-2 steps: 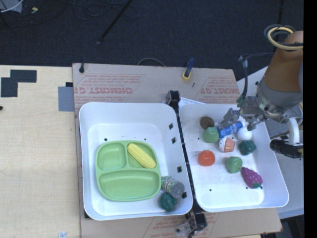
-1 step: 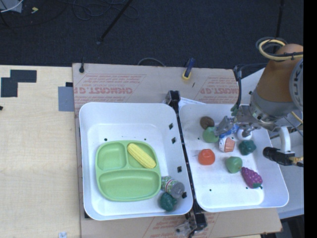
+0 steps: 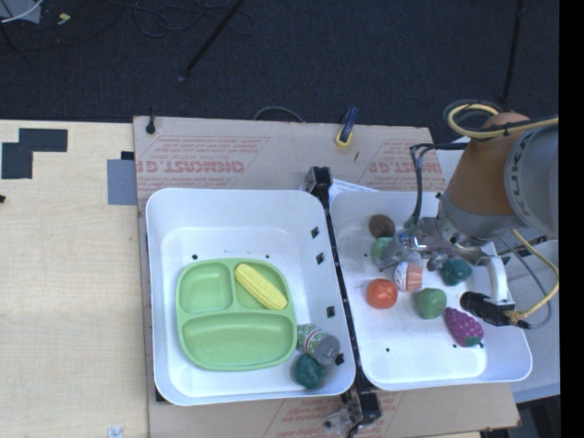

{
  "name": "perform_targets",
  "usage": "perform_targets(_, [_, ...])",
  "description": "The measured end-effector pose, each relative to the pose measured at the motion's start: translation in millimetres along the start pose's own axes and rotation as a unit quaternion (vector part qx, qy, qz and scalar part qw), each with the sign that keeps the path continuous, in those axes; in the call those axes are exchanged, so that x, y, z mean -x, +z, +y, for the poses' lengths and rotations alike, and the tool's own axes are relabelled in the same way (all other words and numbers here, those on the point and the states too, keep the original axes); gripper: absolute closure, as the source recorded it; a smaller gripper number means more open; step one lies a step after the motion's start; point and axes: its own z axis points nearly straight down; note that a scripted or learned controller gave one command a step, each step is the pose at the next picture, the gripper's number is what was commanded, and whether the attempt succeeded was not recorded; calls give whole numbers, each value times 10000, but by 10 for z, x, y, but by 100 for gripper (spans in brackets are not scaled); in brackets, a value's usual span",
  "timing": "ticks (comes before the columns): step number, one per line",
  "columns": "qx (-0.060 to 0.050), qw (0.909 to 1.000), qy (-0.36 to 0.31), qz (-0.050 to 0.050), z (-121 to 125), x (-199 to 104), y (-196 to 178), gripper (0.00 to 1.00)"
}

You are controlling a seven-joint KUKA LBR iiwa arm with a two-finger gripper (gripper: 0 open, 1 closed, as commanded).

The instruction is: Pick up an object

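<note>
A slanted overhead view of a counter (image 3: 73, 290) carrying two shallow white bins side by side. The left bin (image 3: 182, 217) holds a green divided plate (image 3: 228, 336) with a yellow toy corn cob (image 3: 261, 286) lying in its upper right compartment; at the bin's lower right corner sit a small tin can (image 3: 319, 342) on its side and a dark green lump (image 3: 308, 371), just beside each other. The right bin (image 3: 411, 368) holds a tight scatter of toy foods: a brown piece (image 3: 381, 224), a red tomato (image 3: 381, 293), a light green fruit (image 3: 430, 302), a teal piece (image 3: 454, 269) and purple grapes (image 3: 464, 327). The grey arm (image 3: 497, 185) with its orange band reaches in from the right, and the tool (image 3: 408, 261) sits low among the upper pieces, over a red and white object (image 3: 409, 276). I cannot tell how the tool is set. Judging by the crowding, the likely failure is that the tool nudges neighbours aside, or closes on a rounded piece that slips out, leaving nothing lifted
</note>
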Motion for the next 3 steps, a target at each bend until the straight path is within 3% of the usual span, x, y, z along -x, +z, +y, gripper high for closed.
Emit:
perform_targets(1, [12, 10000, 6, -4, -1, -24, 294, 0])
perform_targets(2, [28, 10000, 26, -2, 10, -12, 166, 100])
perform_targets(3, [36, 10000, 17, -11, 82, 68, -347, 100])
